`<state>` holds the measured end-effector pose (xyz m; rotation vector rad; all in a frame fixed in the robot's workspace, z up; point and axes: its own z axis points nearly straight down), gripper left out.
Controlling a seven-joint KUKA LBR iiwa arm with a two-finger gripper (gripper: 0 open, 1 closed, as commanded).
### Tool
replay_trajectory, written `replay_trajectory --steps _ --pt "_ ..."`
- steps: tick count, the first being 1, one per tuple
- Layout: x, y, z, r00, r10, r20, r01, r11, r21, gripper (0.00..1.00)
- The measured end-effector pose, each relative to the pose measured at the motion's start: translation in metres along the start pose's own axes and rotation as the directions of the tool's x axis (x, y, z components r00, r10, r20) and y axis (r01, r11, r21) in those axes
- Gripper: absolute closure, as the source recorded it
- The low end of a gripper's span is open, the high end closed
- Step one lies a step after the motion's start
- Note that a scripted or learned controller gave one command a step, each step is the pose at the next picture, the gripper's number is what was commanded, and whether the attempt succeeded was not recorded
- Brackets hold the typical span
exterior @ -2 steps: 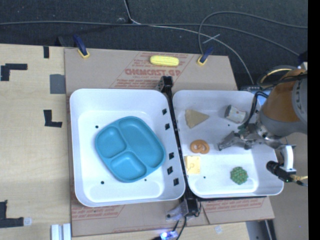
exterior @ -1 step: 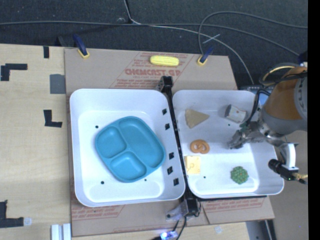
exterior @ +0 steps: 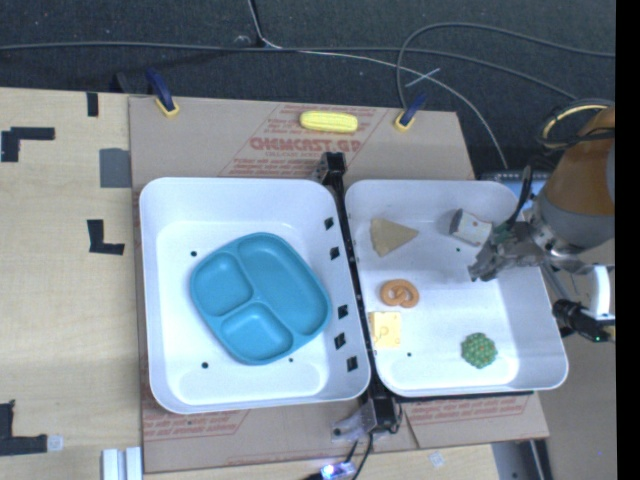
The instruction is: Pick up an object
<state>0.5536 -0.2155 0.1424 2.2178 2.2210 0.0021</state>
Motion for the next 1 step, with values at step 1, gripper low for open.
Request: replay_trajectory --steps 1 --pt "-0.0049 0.0077 -0.0463 1.0 0.0 0.001 0.0 1.0 -0.001 1.0"
